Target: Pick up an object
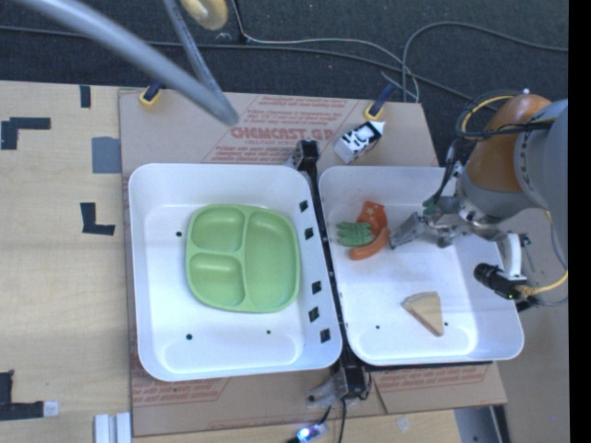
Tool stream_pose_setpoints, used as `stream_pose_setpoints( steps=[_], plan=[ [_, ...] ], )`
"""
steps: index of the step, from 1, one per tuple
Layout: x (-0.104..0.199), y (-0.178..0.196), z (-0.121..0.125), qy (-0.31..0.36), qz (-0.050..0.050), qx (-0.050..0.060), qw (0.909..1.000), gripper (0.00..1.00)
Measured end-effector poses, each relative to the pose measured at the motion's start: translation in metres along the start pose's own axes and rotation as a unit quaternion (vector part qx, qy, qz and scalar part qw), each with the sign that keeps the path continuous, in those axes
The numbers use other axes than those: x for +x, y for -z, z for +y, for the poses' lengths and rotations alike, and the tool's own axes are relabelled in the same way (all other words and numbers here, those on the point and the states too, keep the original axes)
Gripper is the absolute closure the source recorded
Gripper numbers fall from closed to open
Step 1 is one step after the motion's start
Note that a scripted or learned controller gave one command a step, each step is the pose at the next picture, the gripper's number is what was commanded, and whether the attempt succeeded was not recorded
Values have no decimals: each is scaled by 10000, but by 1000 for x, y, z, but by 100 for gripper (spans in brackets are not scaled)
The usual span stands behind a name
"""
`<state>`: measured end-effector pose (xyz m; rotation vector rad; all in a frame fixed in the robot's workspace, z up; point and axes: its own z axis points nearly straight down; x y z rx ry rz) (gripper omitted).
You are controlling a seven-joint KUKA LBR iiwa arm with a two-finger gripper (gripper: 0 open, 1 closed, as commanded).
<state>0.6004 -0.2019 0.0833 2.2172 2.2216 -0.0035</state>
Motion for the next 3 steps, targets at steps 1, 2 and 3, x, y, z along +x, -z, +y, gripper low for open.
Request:
stream_pose_setpoints(
  steps=[1,2,3],
  plan=[
    [0,14,2,5,-6,-22,10000,100],
    [2,77,1,-2,13,-23,10000,100],
    [2,133,12,1,11,-26,10000,100]
  ],
)
